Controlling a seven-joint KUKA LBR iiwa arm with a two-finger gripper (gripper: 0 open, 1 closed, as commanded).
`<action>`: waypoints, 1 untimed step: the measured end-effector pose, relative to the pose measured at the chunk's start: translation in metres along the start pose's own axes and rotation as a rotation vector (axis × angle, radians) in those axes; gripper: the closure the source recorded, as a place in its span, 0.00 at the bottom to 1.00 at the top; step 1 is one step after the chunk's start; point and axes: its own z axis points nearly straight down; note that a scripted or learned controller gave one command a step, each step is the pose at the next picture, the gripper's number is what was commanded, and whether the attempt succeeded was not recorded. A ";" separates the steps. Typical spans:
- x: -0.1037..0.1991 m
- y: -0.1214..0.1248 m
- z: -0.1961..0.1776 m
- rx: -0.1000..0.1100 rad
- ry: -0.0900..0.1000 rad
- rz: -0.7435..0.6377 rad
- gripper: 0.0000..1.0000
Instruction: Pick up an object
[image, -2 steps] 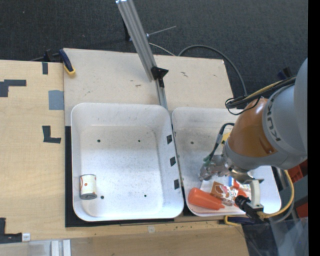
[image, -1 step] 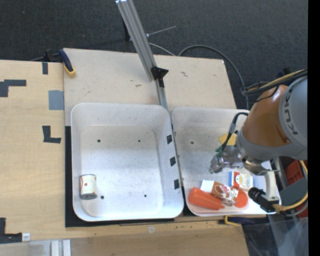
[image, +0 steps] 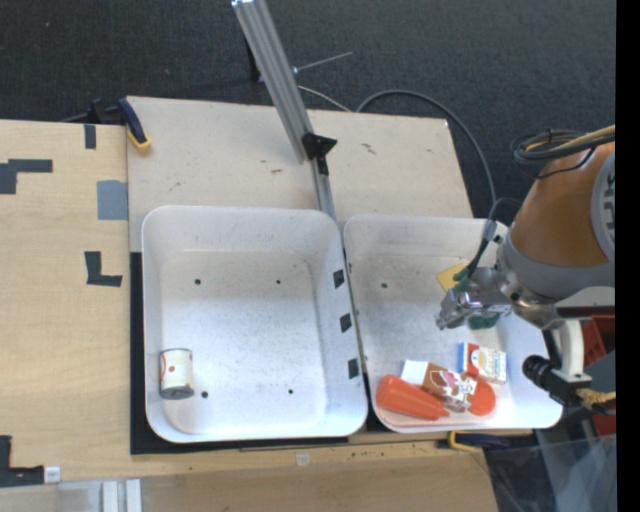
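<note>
- Nearest me, along the front wall of the right bin (image: 400, 240), I see an orange carrot-like toy (image: 410, 398), a brown packet (image: 448, 383) touching it and a small carton (image: 483, 361) just beside; packed this tight, I fear a grab would nudge a neighbour or close on two things
- Further in, the claw (image: 458, 308) hangs over the bin floor; I cannot tell how it is set
- Far left, a small can (image: 176, 373) lies alone in the left bin (image: 240, 225)
</note>
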 end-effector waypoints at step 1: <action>0.000 0.001 -0.013 0.004 0.001 0.000 1.00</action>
